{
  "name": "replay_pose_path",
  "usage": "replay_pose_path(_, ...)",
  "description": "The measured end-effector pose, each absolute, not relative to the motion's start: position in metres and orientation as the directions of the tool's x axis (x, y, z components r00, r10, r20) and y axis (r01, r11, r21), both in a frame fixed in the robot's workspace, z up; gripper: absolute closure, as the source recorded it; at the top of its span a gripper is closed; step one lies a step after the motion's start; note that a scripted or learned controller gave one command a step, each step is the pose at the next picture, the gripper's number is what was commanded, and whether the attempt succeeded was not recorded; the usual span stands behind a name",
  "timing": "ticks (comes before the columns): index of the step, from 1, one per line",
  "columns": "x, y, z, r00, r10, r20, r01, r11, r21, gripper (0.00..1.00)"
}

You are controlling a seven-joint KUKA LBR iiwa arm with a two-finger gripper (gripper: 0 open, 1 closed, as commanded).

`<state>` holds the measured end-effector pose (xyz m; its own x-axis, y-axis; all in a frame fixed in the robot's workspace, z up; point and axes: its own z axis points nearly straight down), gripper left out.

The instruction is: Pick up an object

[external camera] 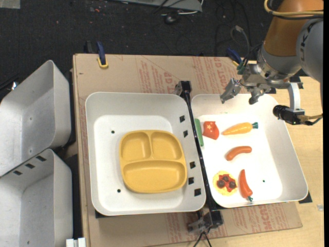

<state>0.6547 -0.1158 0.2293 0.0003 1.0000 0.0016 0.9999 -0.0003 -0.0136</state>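
— What does the arm need to get right here?

— It has to choose one piece in the right bin [288, 153] and come straight down over it. The carrot [239, 128] lies nearest, towards the bin's far edge, well clear of the sausage [239, 152] at the middle — a fair target. The fingers should straddle its narrow width, not its length.

— And the pincer?

— The gripper [240, 91] hangs above the bin's far edge, its two fingers spread wide apart, nothing between them and touching nothing. The red pepper [210, 129] sits by the bin's left wall; the chilli [245, 183] and small pizza [225, 182] lie near the front edge.
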Motion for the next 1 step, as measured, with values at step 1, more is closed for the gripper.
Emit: replay_pose_path(1, 0.6573, -0.1156, 0.2381, -0.002, 1.000, 0.000, 1.000, 0.002, 0.000, 0.00)
